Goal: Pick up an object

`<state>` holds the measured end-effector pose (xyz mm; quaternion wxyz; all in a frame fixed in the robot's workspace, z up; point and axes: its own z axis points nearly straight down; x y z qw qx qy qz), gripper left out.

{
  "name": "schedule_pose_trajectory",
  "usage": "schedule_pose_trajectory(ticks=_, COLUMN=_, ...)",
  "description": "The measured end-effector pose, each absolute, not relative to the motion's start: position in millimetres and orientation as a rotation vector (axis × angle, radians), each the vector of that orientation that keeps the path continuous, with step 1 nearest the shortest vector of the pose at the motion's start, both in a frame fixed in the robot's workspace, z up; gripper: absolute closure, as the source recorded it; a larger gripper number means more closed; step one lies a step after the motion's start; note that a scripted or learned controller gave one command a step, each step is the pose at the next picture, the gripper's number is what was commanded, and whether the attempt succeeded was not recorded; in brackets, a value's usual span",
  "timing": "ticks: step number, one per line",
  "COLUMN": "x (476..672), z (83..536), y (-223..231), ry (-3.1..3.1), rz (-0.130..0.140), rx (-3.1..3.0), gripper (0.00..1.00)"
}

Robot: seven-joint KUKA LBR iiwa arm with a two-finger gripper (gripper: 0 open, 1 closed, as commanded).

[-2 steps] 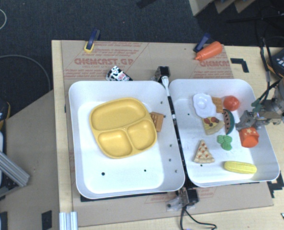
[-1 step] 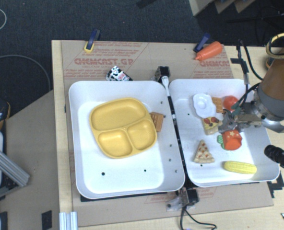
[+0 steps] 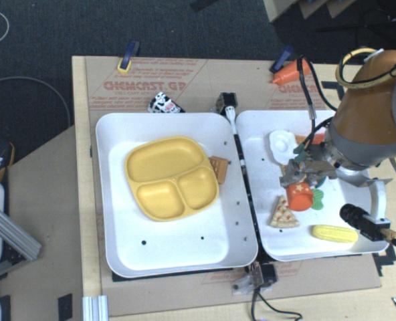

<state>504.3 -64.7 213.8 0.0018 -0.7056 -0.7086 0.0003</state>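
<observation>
My gripper (image 3: 297,176) hangs over the right bin (image 3: 251,172), directly above a red toy tomato (image 3: 300,197) with a green stem. It stands close to or touching the tomato's top. A toy pizza slice (image 3: 283,215) lies just left of the tomato and a yellow corn cob (image 3: 334,233) lies near the bin's front right. A white round object (image 3: 280,142) sits behind the gripper, with an orange piece (image 3: 301,140) beside it.
The left bin (image 3: 118,233) holds a yellow divided plate (image 3: 171,177) with a brown piece (image 3: 219,168) at its right edge. Behind the bins, on the cardboard, lie a cow-patterned toy (image 3: 164,103), an orange carrot (image 3: 288,74) and a blue-yellow clamp (image 3: 126,57).
</observation>
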Motion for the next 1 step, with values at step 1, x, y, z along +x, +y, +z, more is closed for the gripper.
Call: schedule_pose_trajectory(ticks=1, x=511.5, z=213.2, y=-11.5, ry=-2.227, rz=-0.002, rx=-2.215, gripper=1.00)
